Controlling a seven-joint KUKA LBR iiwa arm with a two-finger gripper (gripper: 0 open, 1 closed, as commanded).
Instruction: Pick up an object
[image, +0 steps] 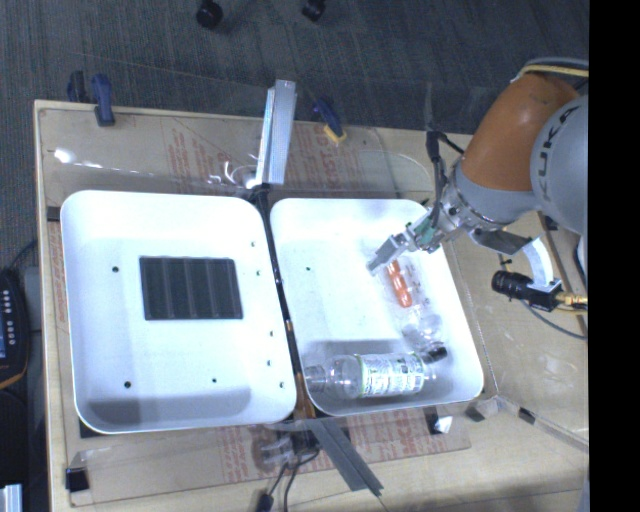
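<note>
The pincer (385, 252) hangs over the right bin (330, 225), toward that bin's 2 o'clock corner, reaching in from the arm (520, 150) at the 3 o'clock side of the view. Whether it is spread or pressed together I cannot tell, and nothing shows pinched in it.

Just at its 5 o'clock lies a small clear packet with orange contents (402, 283); beyond that, further toward 5 o'clock, a small clear bottle with a dark cap (425, 335). A larger clear bottle with a printed label (370, 375) lies on its side along the bin's 6 o'clock wall. The left bin (100, 250) carries a dark ribbed panel (190, 288).

The step in hand looks like the approach to a grasp, and the orange packet is the nearest candidate. To do it well, the pincer should shift slightly toward 5 o'clock until it is centred over the packet, align across its narrow width, then descend straight. The packet looks thin and slick, so a low, firm close matters. The big bottle sits against the wall, leaving little room on that side and likely rolling if nudged, so it seems the poorer choice. All of this sits on a surface (520, 380) with clamps at its edge
</note>
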